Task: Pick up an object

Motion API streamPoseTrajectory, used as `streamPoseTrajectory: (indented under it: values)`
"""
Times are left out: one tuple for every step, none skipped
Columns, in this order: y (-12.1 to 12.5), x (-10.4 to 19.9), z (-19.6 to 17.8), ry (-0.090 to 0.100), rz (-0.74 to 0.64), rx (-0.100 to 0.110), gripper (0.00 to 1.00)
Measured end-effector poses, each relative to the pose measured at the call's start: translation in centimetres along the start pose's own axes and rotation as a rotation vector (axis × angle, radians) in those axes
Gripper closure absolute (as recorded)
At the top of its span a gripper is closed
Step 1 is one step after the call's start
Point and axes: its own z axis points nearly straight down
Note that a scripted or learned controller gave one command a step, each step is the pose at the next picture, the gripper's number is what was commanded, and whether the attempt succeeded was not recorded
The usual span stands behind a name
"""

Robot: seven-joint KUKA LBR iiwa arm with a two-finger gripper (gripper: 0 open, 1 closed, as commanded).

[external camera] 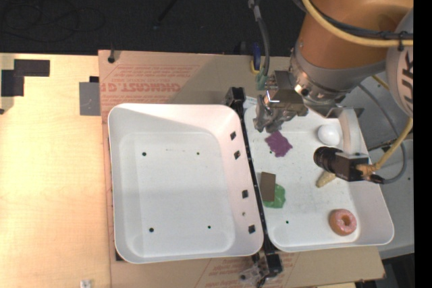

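The arm's (351,10) bulky orange and grey wrist covers the far end of the right bin (304,212), so we see only part of that bin's rim. The gripper (268,119) is a dark tangle of metal low over the bin's far left corner. We cannot tell how far open it is, or whether it has hold of anything.

Just below it lies a purple piece (278,144), flat, matte and ragged at the edges; whether the two touch is unclear. Nearer us, against the left wall, a soft green lump (275,197) is partly hidden by a brown rectangular block (268,184) standing in front of it.

A smooth white ball (329,134) sits by the right wall, partly masked by the robot. A small tan wedge (326,179) is too small to identify. A pink ring (343,221) lies in the near right corner. The left bin (175,172) is glossy white plastic with rounded corners.
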Motion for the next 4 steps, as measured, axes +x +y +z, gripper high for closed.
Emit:
streamPoseTrajectory:
  values:
    - [-2.6, -3.7, 5.8, -0.003, 0.009, 0.016, 1.00]
    - [-4.4, 2.6, -3.1, 0.000, -0.002, 0.002, 1.00]
    - [-3.6, -1.5, 11.4, -0.006, 0.010, 0.025, 1.00]
    - [-0.2, 0.8, -0.8, 0.000, 0.002, -0.005, 1.00]
